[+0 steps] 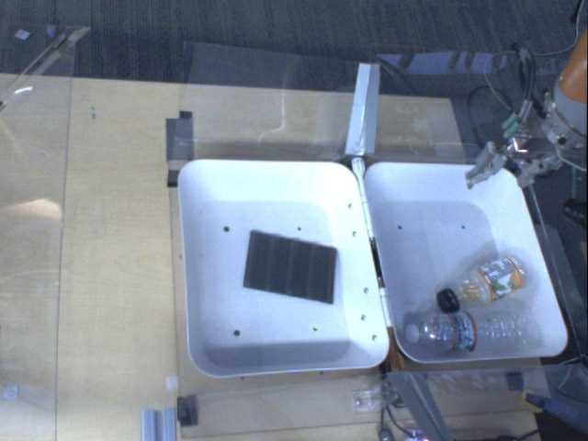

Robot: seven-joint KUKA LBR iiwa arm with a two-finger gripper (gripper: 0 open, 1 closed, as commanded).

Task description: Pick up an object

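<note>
Right bin [404,200]: clear plastic bottle [469,331]

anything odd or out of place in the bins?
Nothing spilled or damaged. Two bottles lie on their sides in the right bin; a dark ridged pad lies slightly askew in the left bin.

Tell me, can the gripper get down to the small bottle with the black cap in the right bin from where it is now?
Probably yes. The gripper hangs over the right bin's far corner, and nothing lies above the small bottle. The clear bottle sits close beside it, which may crowd the grasp.
</note>
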